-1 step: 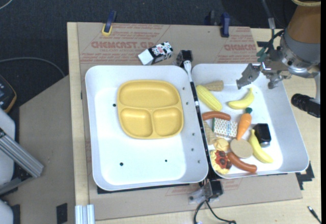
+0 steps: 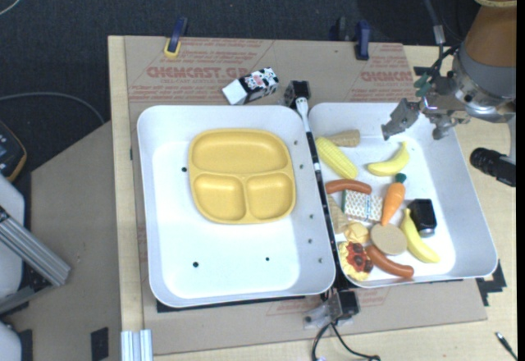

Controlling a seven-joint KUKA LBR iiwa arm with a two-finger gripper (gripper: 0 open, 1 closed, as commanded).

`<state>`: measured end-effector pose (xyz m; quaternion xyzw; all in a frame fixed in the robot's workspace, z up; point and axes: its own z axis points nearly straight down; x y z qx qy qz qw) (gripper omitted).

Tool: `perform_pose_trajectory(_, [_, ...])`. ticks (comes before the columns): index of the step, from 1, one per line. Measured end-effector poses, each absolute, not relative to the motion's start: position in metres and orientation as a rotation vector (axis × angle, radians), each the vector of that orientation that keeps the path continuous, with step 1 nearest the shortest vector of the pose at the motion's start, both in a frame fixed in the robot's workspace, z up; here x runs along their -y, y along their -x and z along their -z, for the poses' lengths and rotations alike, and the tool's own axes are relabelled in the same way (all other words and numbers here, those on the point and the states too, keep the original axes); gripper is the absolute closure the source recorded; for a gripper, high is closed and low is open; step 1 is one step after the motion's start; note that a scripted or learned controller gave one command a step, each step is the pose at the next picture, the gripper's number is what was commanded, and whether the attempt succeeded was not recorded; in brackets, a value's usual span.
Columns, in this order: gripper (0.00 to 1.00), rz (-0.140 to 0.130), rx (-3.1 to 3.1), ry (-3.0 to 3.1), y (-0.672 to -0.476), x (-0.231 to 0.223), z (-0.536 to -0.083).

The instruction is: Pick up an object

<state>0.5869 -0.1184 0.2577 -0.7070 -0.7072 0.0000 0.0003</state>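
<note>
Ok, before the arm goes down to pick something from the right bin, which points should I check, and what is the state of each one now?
1. Gripper is over the right bin, above its far part: ok.
2. Fingers spread, nothing between them: ok.
3. A target lies near the gripper: the small banana is just below it in the view, apart from the other toys: ok.
4. Target is free of neighbours: the carrot touches the wafer, and the toys at the near end are crowded: not ok there.
5. Exact height of the gripper above the bin floor: cannot tell.
6. Yellow tray in the left bin is away from the path: ok.
</note>
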Motion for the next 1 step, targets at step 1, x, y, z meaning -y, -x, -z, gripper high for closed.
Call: perform_pose_trajectory(1, [0.0, -0.004, 2.219, 2.217, -0.5916, 0.1122, -0.2119])
